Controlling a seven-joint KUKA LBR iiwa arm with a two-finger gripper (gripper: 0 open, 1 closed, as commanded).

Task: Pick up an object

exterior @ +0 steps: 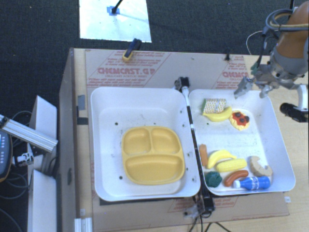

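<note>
- Overhead, the arm (291,37) enters from the right; its gripper (253,88) hangs above the far edge of the right bin (275,124).
- Fingers are spread apart, nothing between them.
- Nearest object, a banana (217,114), lies in the bin's far-left part, long axis roughly left-right, touching a cracker (214,105).
- A yellow divided plate (152,154) sits in the left bin (108,129).

Toy foods lie scattered in the right bin (275,124): a banana (218,114) near its far edge, a blue bottle (252,182) at its near edge
</note>
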